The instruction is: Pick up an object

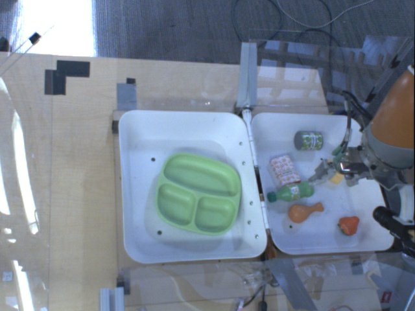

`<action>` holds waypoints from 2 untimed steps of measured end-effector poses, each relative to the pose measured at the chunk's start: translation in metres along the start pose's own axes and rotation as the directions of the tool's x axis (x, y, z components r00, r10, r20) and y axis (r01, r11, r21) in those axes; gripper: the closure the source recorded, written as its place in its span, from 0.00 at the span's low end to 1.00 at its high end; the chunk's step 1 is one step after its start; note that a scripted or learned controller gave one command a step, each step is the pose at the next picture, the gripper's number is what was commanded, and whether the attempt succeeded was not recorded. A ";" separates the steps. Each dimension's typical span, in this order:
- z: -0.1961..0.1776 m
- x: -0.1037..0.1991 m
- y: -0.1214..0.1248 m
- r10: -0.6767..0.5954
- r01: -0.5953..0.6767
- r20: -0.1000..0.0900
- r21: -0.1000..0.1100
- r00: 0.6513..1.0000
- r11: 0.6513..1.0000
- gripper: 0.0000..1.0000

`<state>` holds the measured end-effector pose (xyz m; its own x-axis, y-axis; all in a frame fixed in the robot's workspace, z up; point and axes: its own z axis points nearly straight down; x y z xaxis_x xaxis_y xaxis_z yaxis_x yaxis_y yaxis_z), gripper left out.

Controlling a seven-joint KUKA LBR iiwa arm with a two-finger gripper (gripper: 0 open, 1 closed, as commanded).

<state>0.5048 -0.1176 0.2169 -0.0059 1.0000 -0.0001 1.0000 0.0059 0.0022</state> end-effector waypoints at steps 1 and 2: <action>0.119 0.014 -0.013 -0.043 0.043 0.002 -0.010 0.999 0.999 0.00; 0.124 0.006 0.053 0.202 -0.202 0.000 -0.019 0.979 0.979 0.00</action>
<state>0.5578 -0.1109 0.0929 0.1962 0.9806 0.0000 0.9803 -0.1961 0.0215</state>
